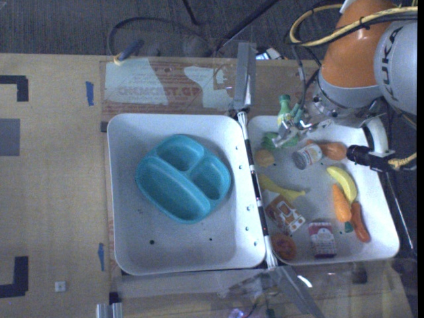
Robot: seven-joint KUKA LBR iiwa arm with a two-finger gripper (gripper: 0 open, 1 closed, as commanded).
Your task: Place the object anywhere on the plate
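A teal plate (184,177) with three compartments lies in the left white bin (132,244), and nothing rests on it. My gripper (292,128) hangs low over the back left part of the right bin (384,244). It is right above a small green toy (271,140) and beside a green bottle (283,105). The wrist hides what lies directly beneath it. A small jar (307,156) sits just to the gripper's front right.
The right bin holds several toy foods: a tan ball (265,157), a long yellow piece (283,187), a banana (342,181), a carrot (340,204), a red pepper (360,220), a snack box (285,212), a red carton (322,237) and an orange disc (284,246).
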